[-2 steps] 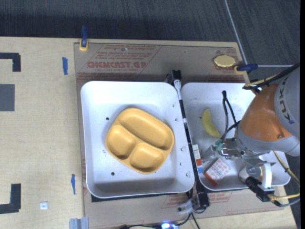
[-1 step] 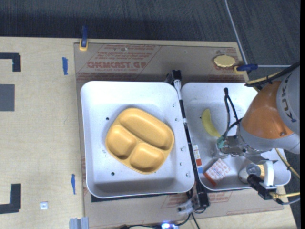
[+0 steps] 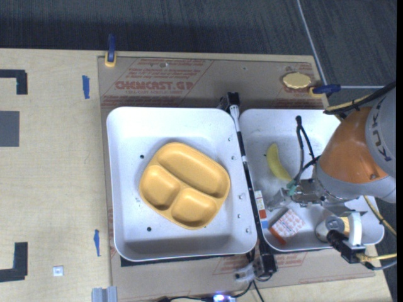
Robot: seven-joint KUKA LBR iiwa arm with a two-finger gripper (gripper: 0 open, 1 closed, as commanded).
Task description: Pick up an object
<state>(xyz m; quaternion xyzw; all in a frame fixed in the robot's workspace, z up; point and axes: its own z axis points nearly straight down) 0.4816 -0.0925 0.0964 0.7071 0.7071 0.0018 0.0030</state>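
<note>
A yellow banana (image 3: 275,161) lies in the right bin (image 3: 264,126), near its left wall. A red-and-white box (image 3: 288,224) rests at that bin's front left. My gripper (image 3: 285,197) hangs low between the two, just below the banana's near end and just above the box. The grey and orange arm (image 3: 356,159) covers the bin's right half. A yellow three-compartment tray (image 3: 182,184) lies upside down in the middle of the left bin (image 3: 126,168).
A small red-and-white item (image 3: 262,214) sits against the right bin's left wall beside the box. A yellow disc (image 3: 296,80) lies on the cardboard behind the right bin. Blue clamps (image 3: 111,49) stand at the board's edges.
</note>
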